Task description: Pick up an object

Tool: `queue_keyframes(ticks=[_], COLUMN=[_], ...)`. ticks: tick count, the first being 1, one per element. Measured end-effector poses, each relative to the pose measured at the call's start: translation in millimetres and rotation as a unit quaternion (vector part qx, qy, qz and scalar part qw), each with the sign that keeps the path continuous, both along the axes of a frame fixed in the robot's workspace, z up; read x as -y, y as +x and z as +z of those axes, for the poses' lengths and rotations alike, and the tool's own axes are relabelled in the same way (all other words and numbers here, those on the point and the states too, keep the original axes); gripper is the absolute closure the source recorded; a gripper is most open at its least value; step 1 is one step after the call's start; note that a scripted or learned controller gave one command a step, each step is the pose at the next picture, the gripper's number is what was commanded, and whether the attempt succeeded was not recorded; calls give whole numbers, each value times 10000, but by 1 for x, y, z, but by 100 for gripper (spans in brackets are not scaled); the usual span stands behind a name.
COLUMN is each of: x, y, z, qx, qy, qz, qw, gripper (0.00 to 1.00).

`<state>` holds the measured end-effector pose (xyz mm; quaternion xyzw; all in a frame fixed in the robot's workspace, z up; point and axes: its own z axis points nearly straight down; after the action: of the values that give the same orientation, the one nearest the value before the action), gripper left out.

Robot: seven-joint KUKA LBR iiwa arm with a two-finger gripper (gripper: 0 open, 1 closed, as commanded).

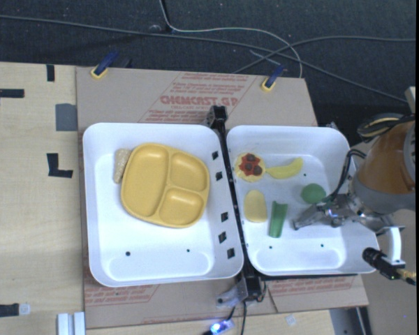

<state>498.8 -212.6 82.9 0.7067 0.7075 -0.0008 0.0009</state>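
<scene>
Two bins; we see the end effector (302,221) low in the right bin (314,257) beside the green block (276,219), grip state unclear.

Arm low, fingers (302,220) leftward.

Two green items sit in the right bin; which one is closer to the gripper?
The round green ball, right beside the gripper. The other, a long green block, lies farther left, next to the pale yellow piece.
</scene>
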Motion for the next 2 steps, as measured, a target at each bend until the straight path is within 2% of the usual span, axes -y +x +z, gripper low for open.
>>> queue_keyframes(ticks=[1, 2], x=[1, 7], y=[1, 1], z=[14, 75], qx=[19, 22], qy=[-13, 0], qz=[-1, -3], qw=[10000, 10000], gripper=[100, 100])
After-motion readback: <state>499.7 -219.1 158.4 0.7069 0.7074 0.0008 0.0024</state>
